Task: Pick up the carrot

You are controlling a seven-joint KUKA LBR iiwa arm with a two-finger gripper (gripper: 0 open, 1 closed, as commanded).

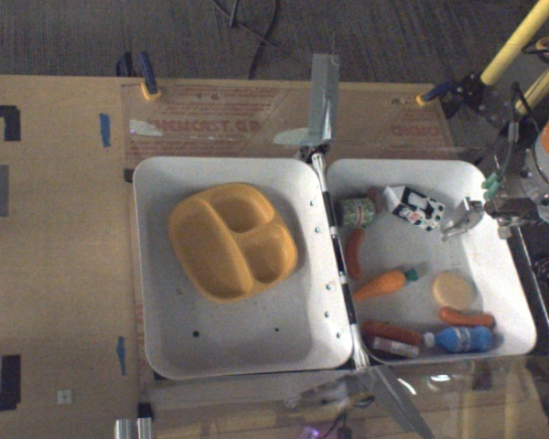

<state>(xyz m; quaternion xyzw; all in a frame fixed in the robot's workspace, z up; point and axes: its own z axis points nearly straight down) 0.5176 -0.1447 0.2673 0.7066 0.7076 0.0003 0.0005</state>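
The carrot (pixel 385 284), orange with a small green top pointing right, lies at a slant in the middle of the right white bin (pixel 522 286). My gripper (pixel 464 217) hangs over the upper right part of that bin, up and to the right of the carrot and well apart from it. It sits just right of a black-and-white milk carton (pixel 414 207). Nothing shows held in it.
Around the carrot lie a green can (pixel 357 211), a red sausage (pixel 353 252), a round tan bun (pixel 454 290), an orange sausage (pixel 467 317), a blue bottle (pixel 458 339) and a reddish item (pixel 392 333). The left bin (pixel 156 337) holds a yellow divided plate (pixel 231 240).
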